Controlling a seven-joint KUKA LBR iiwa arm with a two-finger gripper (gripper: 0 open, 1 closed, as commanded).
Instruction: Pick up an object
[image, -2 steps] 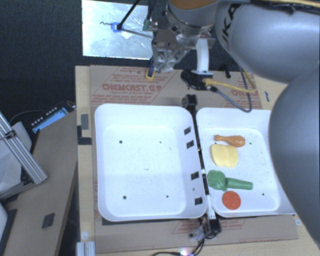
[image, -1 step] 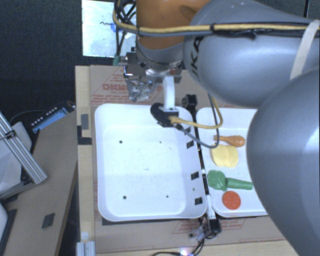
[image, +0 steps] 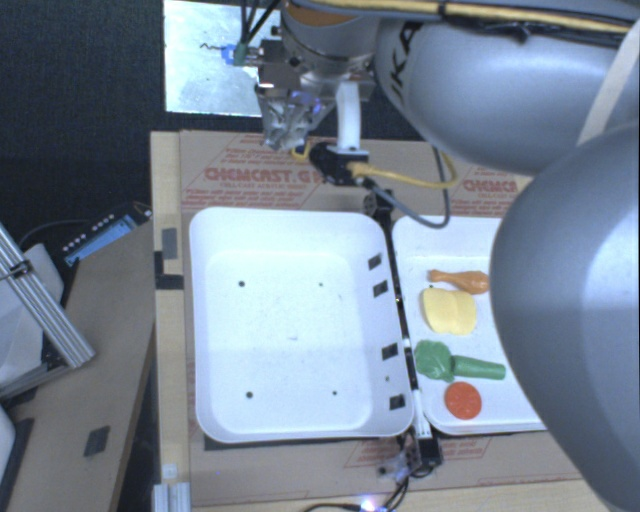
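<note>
Plastic toy food sits in the right bin (image: 500, 425), mid-right of frame: drumstick (image: 459, 280), yellow piece (image: 450, 311), green veg (image: 455, 363), red round (image: 463, 400). Probably light, stiff, a bit slick. I'd pinch the drumstick's narrow shaft. My gripper (image: 288, 125) hovers upper-centre; can't tell its state.

In the right white bin (image: 470, 425) you see four small toys: an orange drumstick-shaped piece (image: 460, 280) lying crosswise, a pale yellow rounded lump (image: 450, 311) just below it, then a green broccoli-like piece (image: 455, 364). A flat red-orange disc (image: 463, 400) lies nearest you, touching the green one.
</note>
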